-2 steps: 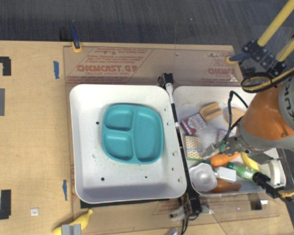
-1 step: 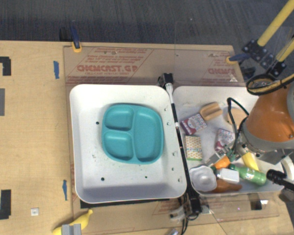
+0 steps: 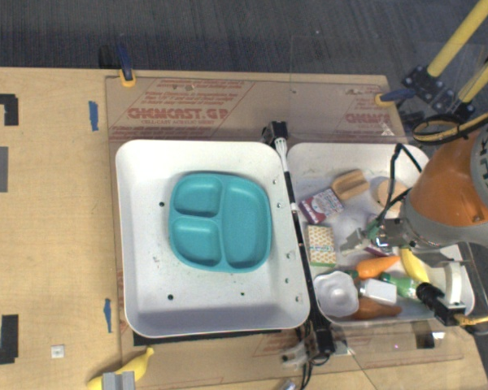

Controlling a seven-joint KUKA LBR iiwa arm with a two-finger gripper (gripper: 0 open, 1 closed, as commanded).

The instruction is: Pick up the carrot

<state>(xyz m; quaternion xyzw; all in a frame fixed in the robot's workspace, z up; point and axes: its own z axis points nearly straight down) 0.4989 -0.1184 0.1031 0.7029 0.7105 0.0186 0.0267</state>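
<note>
The carrot (image 3: 377, 266) is a short orange piece lying in the right bin (image 3: 305, 157), in its lower middle among other food items. My gripper (image 3: 372, 238) hangs just above the carrot's upper edge, reaching in from the right under the orange wrist band (image 3: 447, 195). The arm's body hides the bin's right side. I see nothing lifted out of the pile.
Around the carrot lie a yellow banana (image 3: 413, 265), a green item (image 3: 403, 284), a white cup (image 3: 335, 292), a red-brown sausage (image 3: 379, 308), a cracker packet (image 3: 321, 244), a purple packet (image 3: 316, 208) and a tan block (image 3: 350, 185). The left bin (image 3: 138, 218) holds a teal divided plate (image 3: 221, 221).
</note>
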